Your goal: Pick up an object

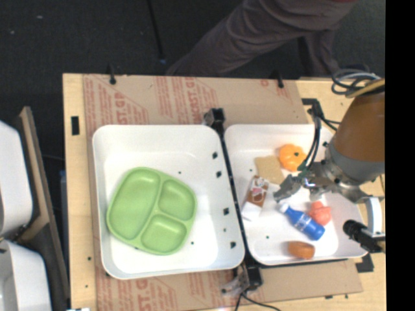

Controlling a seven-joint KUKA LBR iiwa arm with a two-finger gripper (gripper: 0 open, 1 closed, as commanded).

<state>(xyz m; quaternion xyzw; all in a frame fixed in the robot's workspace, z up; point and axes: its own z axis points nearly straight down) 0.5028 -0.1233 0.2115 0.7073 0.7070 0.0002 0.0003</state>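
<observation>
From above, the tabletop (78, 173) carries two shallow white bins side by side. The left bin (107, 148) holds a green divided plate (152, 210), lying flat towards that bin's lower left, well apart from everything else.

The arm comes in from the right, its orange band (363, 131) sitting over the right bin's (246, 141) far edge. The hand (290, 188) hangs low in the middle of the right bin, pointing left. Whether it is wide or narrow I cannot tell from here; it is a dark blur, and nothing can be seen caught in it.

The things to pick from lie around it. An orange ball (291, 156) sits just above the hand, near the bin's back. A tan card (269, 169) lies flat just beside the ball, up and left of the hand. A small brown and white packet (258, 192) lies just left of the hand, close to its tip. A blue bottle (303, 221) lies on its side just below the hand, tilted down to the right. A pink lump (320, 212) touches the bottle's upper right side. An orange oblong (300, 249) lies near the bin's front edge, below the bottle and apart from the hand.
</observation>
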